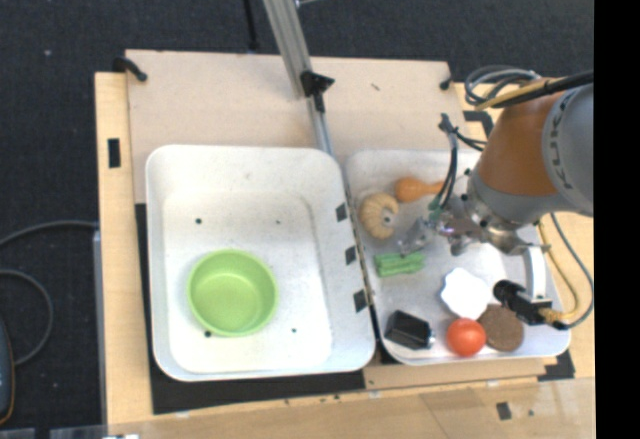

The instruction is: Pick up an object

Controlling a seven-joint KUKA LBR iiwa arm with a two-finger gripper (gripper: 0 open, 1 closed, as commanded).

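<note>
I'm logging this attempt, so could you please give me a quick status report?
Gripper low in right bin, over green block; grasp unconfirmed. Shell and orange piece crowd close. Green bowl alone in left bin.

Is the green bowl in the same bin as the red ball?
No, the green bowl sits in the left bin, while the red ball lies in the right bin.

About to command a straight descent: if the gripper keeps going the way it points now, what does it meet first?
Most likely the small green rectangular block, lying just below the gripper in the right white bin. Depth is unclear from this slanted view, so it could miss and touch the bin floor beside it.
</note>
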